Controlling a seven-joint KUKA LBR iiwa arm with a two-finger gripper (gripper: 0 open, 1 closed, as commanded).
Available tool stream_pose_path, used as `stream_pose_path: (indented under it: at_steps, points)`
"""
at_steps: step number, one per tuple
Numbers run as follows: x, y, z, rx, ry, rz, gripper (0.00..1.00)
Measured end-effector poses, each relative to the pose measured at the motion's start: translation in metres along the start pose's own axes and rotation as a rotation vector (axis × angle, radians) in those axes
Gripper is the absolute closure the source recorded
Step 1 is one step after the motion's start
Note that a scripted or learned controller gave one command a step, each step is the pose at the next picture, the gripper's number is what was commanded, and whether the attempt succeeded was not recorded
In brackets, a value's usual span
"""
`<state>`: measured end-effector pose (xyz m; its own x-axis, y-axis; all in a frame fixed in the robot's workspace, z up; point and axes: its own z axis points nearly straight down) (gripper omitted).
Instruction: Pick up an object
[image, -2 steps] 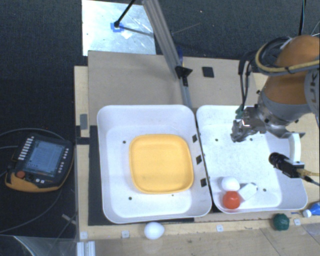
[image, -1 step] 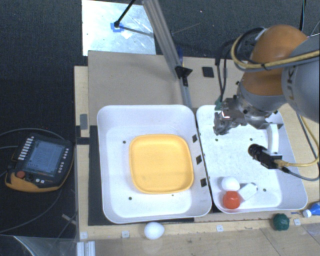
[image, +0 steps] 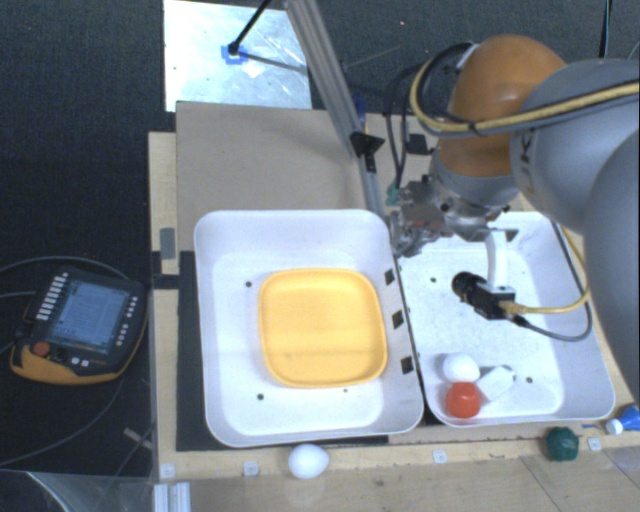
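Note:
A yellow square plate (image: 322, 327) lies flat in the left bin (image: 225, 300). In the near corner of the right bin (image: 560, 385) a white ball (image: 461, 367), a red ball (image: 462, 400) and a small white block (image: 495, 382) sit bunched together. The gripper (image: 408, 235) hangs below the orange band at the far left side of the right bin, close to the wall between the bins. It is well behind the three small objects and I see nothing in it. A black part on a yellow cable (image: 480, 296) hangs beside the wrist.
A white egg-shaped object (image: 308, 461) lies on the bench in front of the left bin. A green ball (image: 561, 443) and a blue item (image: 620, 425) rest near the right bin's front corner. A teach pendant (image: 75, 320) sits far left. A slanted metal pole (image: 335, 85) rises behind the bins.

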<state>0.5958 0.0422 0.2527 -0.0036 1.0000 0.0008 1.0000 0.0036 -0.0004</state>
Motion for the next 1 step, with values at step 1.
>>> stream_pose_path:
  at_steps: [1]
  points:
    - [0.047,0.0151,0.0165,0.0,0.0,0.0,1.0]
